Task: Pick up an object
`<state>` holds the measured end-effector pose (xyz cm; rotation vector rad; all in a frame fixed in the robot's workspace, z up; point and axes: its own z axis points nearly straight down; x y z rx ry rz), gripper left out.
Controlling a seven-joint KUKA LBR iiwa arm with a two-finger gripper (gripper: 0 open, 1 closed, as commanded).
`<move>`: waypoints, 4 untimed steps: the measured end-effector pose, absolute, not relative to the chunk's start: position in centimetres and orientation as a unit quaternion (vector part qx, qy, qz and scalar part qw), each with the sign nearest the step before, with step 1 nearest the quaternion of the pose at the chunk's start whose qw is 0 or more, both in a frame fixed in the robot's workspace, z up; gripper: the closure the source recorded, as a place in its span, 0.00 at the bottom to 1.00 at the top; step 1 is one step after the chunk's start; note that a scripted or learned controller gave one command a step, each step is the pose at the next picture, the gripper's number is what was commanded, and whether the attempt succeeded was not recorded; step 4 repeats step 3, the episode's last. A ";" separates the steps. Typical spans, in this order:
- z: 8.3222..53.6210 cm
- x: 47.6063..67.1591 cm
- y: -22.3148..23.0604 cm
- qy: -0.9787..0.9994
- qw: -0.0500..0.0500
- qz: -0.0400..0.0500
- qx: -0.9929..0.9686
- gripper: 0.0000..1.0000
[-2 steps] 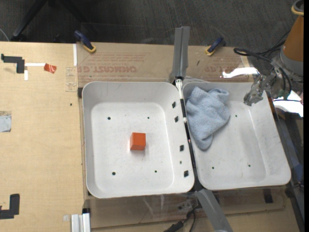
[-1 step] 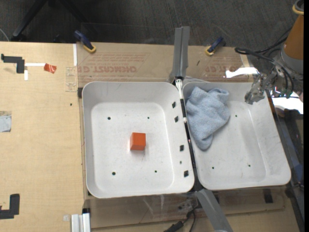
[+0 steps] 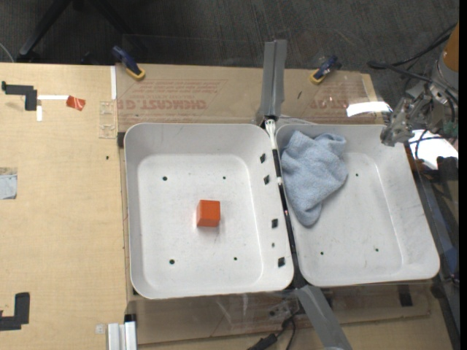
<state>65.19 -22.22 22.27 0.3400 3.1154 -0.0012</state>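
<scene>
Cardboard-covered tabletop (image 3: 66, 195), two white bins: orange cube (image 3: 209, 214) mid left bin (image 3: 139, 217), grey cloth (image 3: 314, 173) bunched at right bin (image 3: 408, 246) far-left, gripper (image 3: 400, 126) parked off far-right rim, likely keeping the view unblocked; finger state unclear.

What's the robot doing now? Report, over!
Gripper at right bin's far right corner, holding nothing seen. Orange block in left bin, untouched. Grey cloth in right bin. Nothing blocking.
</scene>
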 end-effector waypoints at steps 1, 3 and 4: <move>21.8 62.9 -18.7 0.996 0.002 0.000 0.088 1.00; 20.9 66.0 -18.7 0.996 0.004 0.000 -0.089 1.00; 20.9 66.0 -18.7 0.996 0.004 0.000 -0.089 1.00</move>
